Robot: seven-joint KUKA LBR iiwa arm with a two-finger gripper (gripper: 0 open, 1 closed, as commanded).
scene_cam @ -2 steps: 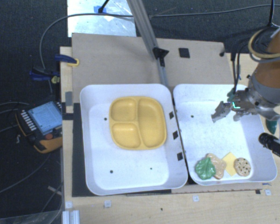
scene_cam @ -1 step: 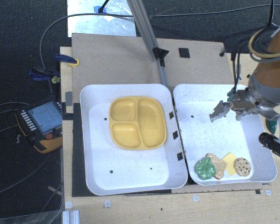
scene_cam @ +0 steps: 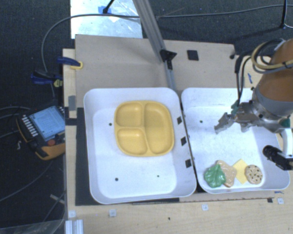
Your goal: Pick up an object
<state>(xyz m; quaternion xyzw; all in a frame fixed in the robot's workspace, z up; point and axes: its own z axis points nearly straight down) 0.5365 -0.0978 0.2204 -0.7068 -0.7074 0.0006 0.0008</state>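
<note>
— Two white bins side by side on the bench, dark floor all round. Where's the gripper?

— Over the right bin, nothing between its fingers; open or shut, I cannot tell.

— And the pickings?

— Well apart, along the near rim: green leaf, toast piece, yellow cheese slice, cookie. Left bin holds a yellow divided plate.

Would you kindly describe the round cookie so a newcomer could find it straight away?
Start at the right-hand white bin and go to its near right corner, where a row of small food pieces lies. The cookie ends that row on the right, beside the yellow wedge: round, tan, speckled with dark dots.
</note>
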